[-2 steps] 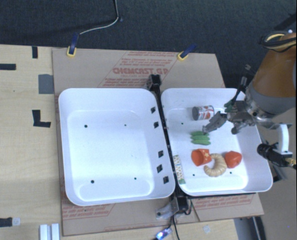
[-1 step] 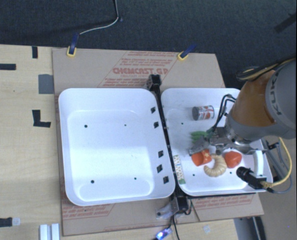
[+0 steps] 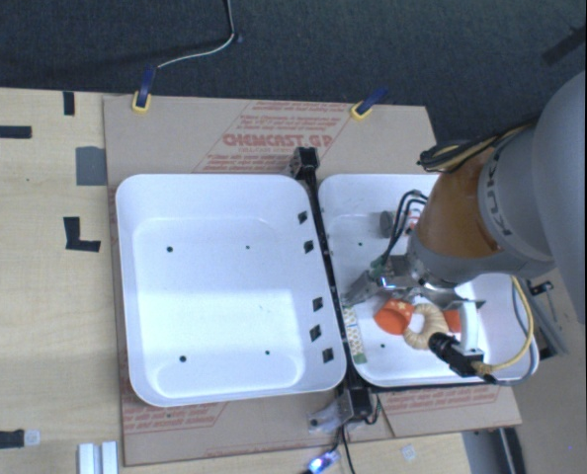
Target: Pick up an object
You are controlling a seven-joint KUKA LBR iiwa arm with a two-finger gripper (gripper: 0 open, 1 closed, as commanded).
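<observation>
My gripper [image 3: 377, 284] hangs low over the middle of the right bin [image 3: 345, 205], under the grey arm with its orange band [image 3: 450, 215]. Just below it, on the bin floor, lies an orange object [image 3: 394, 316]. A tan curved object [image 3: 428, 320] lies against the orange one's right side, with another orange piece [image 3: 454, 320] beyond it. The wrist hides part of these things. The view does not show anything held in the gripper.
A narrow patterned strip [image 3: 351, 330] lies along the right bin's left wall, near the divider. A small grey object [image 3: 385, 223] sits toward the back of that bin. The left bin [image 3: 135, 205] stands beside it on brown cardboard [image 3: 264, 136].
</observation>
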